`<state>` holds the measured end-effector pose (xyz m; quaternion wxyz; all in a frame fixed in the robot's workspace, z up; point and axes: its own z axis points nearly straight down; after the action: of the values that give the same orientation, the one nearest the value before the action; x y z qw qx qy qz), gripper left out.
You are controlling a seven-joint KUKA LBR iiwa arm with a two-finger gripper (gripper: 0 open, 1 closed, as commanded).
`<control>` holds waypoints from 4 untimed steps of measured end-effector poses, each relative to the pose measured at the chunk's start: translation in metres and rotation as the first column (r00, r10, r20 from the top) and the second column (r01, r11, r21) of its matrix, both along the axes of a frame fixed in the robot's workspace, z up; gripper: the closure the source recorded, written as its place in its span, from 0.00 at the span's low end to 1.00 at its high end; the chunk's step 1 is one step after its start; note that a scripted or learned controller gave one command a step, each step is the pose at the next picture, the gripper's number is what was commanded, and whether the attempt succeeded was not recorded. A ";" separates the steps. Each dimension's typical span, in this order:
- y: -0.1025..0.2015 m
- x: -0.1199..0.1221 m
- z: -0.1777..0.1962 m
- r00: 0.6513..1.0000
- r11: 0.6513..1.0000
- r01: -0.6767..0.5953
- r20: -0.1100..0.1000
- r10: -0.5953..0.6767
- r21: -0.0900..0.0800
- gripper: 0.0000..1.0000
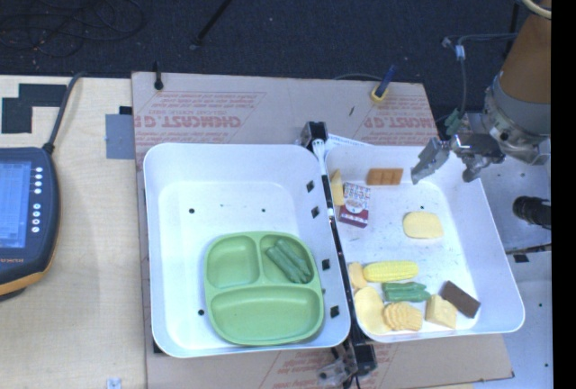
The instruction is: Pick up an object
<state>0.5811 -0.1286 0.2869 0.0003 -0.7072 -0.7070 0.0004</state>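
In the camera view, the arm (pixel 526 63) reaches in from the right and its gripper (pixel 454 160) hangs above the upper right corner of the right bin (pixel 499 261), near that bin's far rim. The two fingers are spread apart, one dark finger (pixel 427 164) angled toward the bin's interior and the other nearer the rim, and nothing sits between them. The candidates for picking all lie in the right bin: a tan cracker-like piece (pixel 384 176) just to the left of the gripper, a small red-and-white packet (pixel 355 203) below it, a pale yellow round piece (pixel 423 225) in the middle, and a cluster along the near edge made up of a corn cob (pixel 390 271), a green pod (pixel 405 292), a ridged yellow chip (pixel 402 316), a wedge of cheese (pixel 441 312) and a brown bar (pixel 460 299). The left bin (pixel 180 189) holds a green divided tray (pixel 261 288) with green beans (pixel 290 261) in one upper compartment. Judged from this, the task is at its start: nothing is grasped or lifted, the gripper sits above the objects and touches none of them, so choosing a target, descending, closing and lifting all remain.
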 end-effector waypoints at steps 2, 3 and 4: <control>0.016 0.052 -0.156 1.000 1.000 -0.009 0.008 0.009 0.001 0.00; -0.090 0.063 -0.201 1.000 1.000 0.003 0.001 -0.003 -0.004 0.00; -0.034 0.029 -0.200 1.000 1.000 -0.001 -0.004 0.001 0.002 0.00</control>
<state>0.6105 -0.1629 0.0873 0.0025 -0.7069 -0.7074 0.0012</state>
